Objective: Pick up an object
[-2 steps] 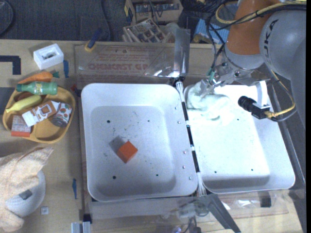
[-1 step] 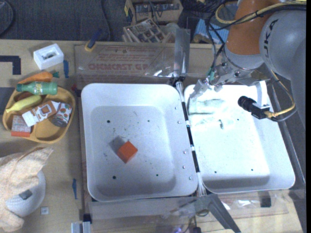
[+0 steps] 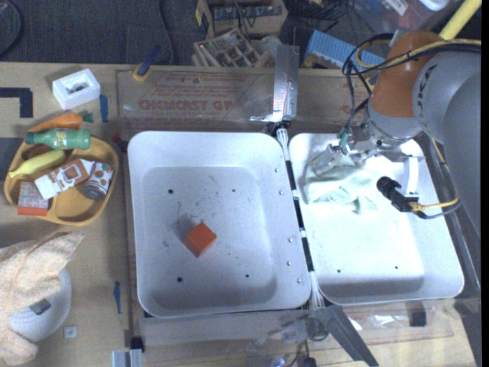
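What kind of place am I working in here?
Likely a robotics lab: a grey robot arm reaches over two shallow white bins, with loose black cables behind the wooden bench.

Orange block point(image 3: 200, 238) alone on left bin point(image 3: 153, 159) floor — gripper point(image 3: 330, 159) low in right bin point(image 3: 435, 281), at pale crumpled cloth point(image 3: 340, 189) — yellow bowl point(image 3: 76, 214) far left.

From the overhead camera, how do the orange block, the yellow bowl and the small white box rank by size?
Largest to smallest as they look:
1. yellow bowl
2. small white box
3. orange block
The last two look close.
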